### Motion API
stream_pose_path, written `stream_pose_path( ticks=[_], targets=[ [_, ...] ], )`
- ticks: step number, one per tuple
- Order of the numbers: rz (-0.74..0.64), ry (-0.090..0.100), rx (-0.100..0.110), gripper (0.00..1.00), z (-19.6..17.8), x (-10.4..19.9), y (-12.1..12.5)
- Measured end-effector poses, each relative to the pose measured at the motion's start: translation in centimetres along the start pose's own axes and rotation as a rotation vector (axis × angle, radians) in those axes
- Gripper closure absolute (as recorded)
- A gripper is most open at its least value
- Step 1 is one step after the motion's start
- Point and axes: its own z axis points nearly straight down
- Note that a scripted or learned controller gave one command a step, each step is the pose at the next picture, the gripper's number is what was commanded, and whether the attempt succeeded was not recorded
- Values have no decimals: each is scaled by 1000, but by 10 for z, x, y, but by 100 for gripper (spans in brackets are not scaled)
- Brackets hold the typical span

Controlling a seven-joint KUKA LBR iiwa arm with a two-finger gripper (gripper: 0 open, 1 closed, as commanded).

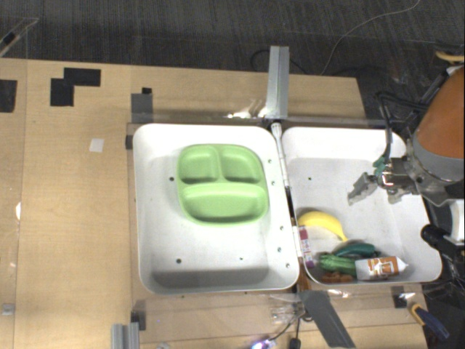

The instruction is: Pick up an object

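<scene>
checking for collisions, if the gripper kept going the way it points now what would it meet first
The gripper points left and down, so probably bare floor of the right bin; depth is unclear.

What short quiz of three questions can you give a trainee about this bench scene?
1. True or false: the green divided plate lies in the left bin.
2. Which item lies nearest the gripper? A) banana B) small bottle with orange label C) green divided plate
3. Fill in: the banana lies in the ____ bin.

Key: 1 true; 2 A; 3 right.
</scene>
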Motion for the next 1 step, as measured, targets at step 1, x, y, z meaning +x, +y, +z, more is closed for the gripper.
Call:
stream_pose_path(
  ticks=[1],
  targets=[
    [-215, 0, 1, 0, 125, 24, 28]
  ],
)
